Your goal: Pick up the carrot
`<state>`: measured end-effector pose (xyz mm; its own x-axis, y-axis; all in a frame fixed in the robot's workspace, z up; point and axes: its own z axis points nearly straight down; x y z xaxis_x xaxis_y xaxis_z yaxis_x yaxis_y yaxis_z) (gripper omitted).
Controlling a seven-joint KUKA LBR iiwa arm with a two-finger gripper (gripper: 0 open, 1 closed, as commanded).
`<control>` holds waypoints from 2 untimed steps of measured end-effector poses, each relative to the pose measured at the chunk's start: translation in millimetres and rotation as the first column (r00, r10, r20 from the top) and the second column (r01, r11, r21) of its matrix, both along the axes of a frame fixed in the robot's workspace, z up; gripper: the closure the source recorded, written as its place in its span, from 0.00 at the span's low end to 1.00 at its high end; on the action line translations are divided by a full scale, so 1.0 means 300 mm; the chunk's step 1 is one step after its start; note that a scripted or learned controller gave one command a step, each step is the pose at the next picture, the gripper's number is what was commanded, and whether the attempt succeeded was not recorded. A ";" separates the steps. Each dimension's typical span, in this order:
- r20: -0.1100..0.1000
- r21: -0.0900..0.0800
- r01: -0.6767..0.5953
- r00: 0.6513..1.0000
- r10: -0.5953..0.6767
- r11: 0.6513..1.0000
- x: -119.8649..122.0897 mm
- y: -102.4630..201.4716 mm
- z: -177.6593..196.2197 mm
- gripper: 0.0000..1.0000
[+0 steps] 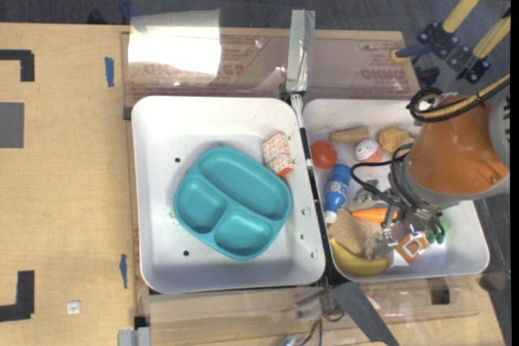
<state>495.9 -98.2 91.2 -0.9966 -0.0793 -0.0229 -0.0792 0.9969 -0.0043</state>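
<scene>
The carrot (pixel 369 215) is a small orange piece lying in the right bin (pixel 466 255), between a blue bottle and a banana. Its right end runs under the gripper's hardware. My gripper (pixel 399 232) hangs low over the bin's middle, just right of the carrot and close to its end. The arm's orange band (pixel 454 154) and wrist cover the right part of the bin. Cables and the gripper body hide whether the carrot is touched.
The right bin also holds a red tomato (pixel 323 154), blue bottle (pixel 336 186), banana (pixel 361 262), bread slice (pixel 349 232) and tan pieces (pixel 350 134) at the back. The left bin (pixel 154 174) holds a teal divided plate (pixel 233 201) and a small carton (pixel 277 151).
</scene>
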 end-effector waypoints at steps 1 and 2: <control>0.000 0.000 0.000 1.000 0.000 1.000 0.000 0.000 0.000 0.00; -0.014 -0.002 -0.349 0.937 0.349 0.937 0.116 0.003 -0.007 0.00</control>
<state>530.7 -97.3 89.1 -0.9066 -0.4218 -0.0084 -0.4218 0.9067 -0.0051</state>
